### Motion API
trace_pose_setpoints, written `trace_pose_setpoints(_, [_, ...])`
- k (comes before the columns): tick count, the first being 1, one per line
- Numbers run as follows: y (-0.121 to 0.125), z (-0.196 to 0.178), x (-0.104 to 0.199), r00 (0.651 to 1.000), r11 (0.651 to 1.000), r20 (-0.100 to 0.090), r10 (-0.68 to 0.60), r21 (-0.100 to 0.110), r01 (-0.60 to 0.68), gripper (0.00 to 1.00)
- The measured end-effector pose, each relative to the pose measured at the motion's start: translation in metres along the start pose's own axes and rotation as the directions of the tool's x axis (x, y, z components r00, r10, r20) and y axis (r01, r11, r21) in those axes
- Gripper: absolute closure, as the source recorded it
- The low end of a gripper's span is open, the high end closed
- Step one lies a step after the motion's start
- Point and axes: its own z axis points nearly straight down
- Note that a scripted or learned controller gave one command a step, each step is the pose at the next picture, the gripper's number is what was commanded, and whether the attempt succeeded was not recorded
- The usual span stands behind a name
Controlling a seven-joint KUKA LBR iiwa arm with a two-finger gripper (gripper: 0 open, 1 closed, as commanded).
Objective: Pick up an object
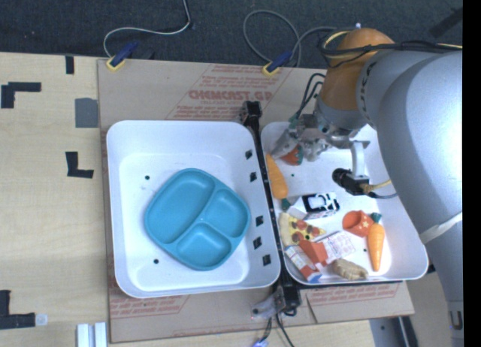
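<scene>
In the right bin, the gripper hangs low at the far-left corner, just above an orange piece against the wall, likely its target; I cannot tell its jaw state. The carrot lies well apart.

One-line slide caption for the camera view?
KUKA arm's gripper lowered into the right bin of toy food, near an orange piece; blue divided plate in left bin.
</scene>
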Motion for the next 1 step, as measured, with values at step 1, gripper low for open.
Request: trace_pose_setpoints(1, [-0.0001, 0.0, 0.0008, 1.0, 1.0, 0.0, 0.001, 0.0, -0.001, 0.0])
